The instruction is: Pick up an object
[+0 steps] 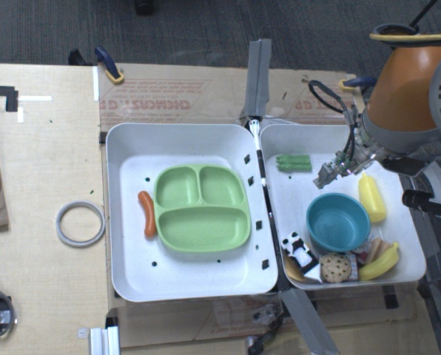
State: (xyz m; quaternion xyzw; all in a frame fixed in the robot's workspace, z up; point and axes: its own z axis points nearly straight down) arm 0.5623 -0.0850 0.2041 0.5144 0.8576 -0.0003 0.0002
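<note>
a: what lies in the bins, left to right?

b: in the left bin (124, 220), an orange carrot (148, 214) beside a green tray (203, 208). in the right bin (280, 213), a green block (293, 163), a blue bowl (338, 222), a cookie (334, 268), a banana (379, 261) and a yellow lemon (371, 197).

a: and your pincer?

b: my pincer (334, 170) hangs just above the bowl's far rim, beside the lemon. it grips nothing; open or closed, i cannot tell.

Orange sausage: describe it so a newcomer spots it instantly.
Take the left bin, which holds a green divided plate. The orange sausage lies on the bin floor just off the plate's left edge: the one small, slim orange thing there.
</note>
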